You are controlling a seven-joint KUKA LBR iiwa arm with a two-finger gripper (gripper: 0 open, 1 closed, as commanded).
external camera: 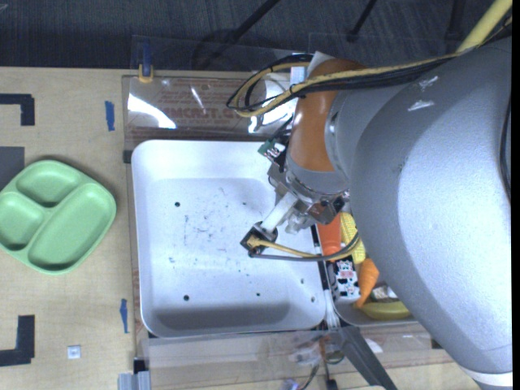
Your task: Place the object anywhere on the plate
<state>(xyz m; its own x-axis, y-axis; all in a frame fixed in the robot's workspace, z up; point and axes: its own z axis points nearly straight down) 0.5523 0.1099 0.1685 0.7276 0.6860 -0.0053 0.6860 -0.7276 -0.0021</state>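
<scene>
Carrot [367, 276], corn [348, 232] and a white block [345, 279] lie close together in the right bin [357, 318], just beside the gripper [313, 204]. I cannot tell which toy is the one to move. The big arm [422, 177] hides most of them. The gripper hangs over the left bin [203, 299], and I cannot tell if it is open. The green plate [57, 218] sits well apart, past that bin.

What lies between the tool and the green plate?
Between tool and green plate, camera view shows only the white bin's floor and left wall, then wooden bench.
</scene>
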